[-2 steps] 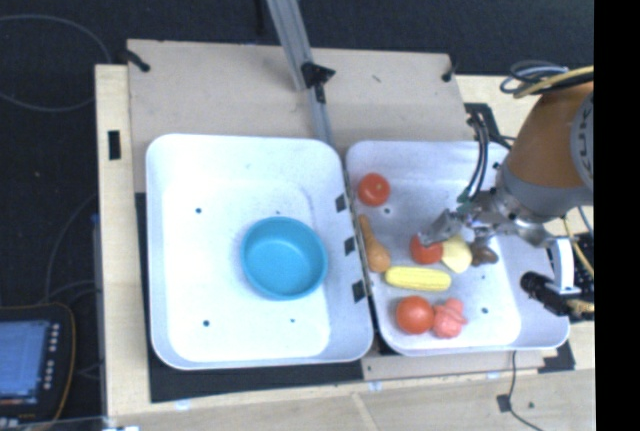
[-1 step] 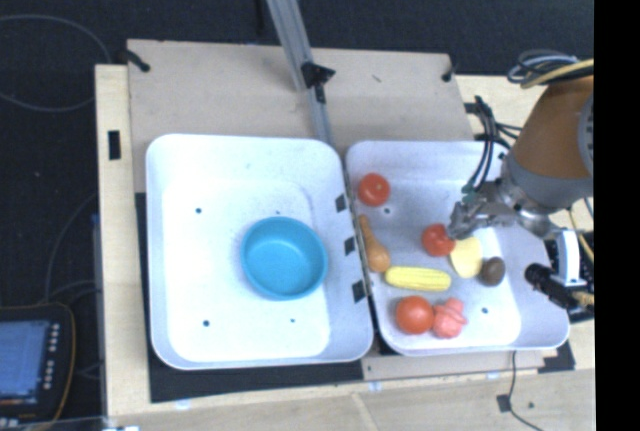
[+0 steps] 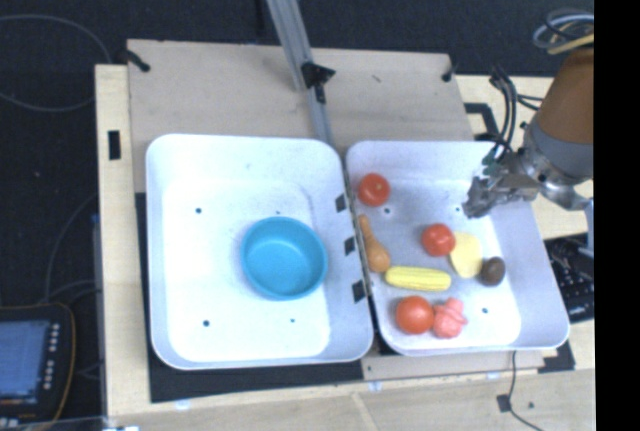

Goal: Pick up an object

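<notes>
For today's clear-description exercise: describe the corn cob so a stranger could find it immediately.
Start at the right-hand white bin, the one holding the toy food. Near its middle, below the carrot by the left wall, lies the corn cob. It is the long yellow piece lying sideways; its neighbours are round and red.

Robotics lab or test cell, not a home. Evidence: pale wooden bench (image 3: 250,84) on dark floor, two white bins (image 3: 180,179) set side by side just left of the gripper (image 3: 482,199). Aluminium mast (image 3: 285,14) up and left of it. Loose cables (image 3: 50,49) far left; control pendant (image 3: 30,359) at far lower left. Plastic toy food (image 3: 418,278) just below the gripper.
</notes>
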`<state>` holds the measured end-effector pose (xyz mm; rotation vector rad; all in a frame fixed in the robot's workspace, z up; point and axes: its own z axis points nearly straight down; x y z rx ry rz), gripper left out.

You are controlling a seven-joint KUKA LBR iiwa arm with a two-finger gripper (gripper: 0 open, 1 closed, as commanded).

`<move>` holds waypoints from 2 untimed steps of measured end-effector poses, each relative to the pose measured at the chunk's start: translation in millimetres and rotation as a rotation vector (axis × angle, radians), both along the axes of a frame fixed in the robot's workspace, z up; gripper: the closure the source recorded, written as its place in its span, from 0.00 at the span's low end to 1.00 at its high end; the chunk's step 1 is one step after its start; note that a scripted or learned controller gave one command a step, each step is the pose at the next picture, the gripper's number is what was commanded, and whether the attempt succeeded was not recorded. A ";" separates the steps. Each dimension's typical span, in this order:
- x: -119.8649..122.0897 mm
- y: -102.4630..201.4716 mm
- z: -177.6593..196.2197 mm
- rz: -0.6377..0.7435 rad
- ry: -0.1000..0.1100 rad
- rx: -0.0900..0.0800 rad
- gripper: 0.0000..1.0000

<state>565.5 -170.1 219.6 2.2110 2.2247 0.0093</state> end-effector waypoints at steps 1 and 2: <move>1.3 -0.6 19.8 0.002 0.003 0.000 1.00; 11.5 62.3 18.6 0.003 0.009 0.002 1.00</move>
